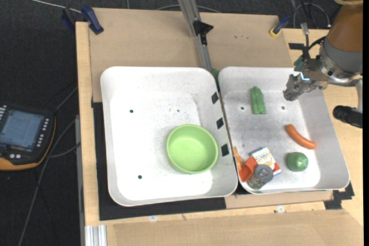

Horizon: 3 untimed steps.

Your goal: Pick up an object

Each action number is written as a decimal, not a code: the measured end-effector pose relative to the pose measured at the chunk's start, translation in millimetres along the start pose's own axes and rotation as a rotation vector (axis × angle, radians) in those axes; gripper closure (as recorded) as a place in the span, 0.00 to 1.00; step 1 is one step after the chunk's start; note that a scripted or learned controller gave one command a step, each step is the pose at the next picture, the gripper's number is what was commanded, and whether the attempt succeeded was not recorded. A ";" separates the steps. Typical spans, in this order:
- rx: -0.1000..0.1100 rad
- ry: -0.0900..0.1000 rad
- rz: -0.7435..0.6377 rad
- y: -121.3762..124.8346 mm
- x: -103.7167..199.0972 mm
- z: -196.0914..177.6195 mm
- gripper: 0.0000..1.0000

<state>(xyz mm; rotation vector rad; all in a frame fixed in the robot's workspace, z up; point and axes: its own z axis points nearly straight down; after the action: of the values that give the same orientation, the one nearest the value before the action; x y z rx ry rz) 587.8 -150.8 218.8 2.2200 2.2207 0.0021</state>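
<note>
The right bin (pixel 323 124) holds a green oblong piece (pixel 257 100) near its back, an orange sausage-like piece (pixel 300 136) at mid right, a green ball (pixel 297 161) at the front right, and a small printed box with a grey round lid (pixel 262 167) at the front. A light green bowl (pixel 192 148) sits in the left bin (pixel 132 124). My gripper (pixel 293 91) hangs over the back right of the right bin, to the right of the green oblong piece and above the orange piece, with nothing seen held.
A slanted metal pole (pixel 187 3) runs from the top down to the gap between the bins. Blue clamps (pixel 92 20) mark the bench corners. A handheld pendant (pixel 23 135) lies on the floor at left. Cables lie at the back.
</note>
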 end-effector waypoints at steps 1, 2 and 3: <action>0.002 0.001 -0.004 -3.7 57.7 5.8 1.00; 0.002 0.002 -0.004 -4.1 110.5 12.0 1.00; 0.000 0.002 -0.005 -2.4 163.1 -4.6 1.00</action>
<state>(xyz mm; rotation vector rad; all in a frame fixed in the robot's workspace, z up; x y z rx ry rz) 585.4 12.3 223.4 2.2153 2.2270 0.0039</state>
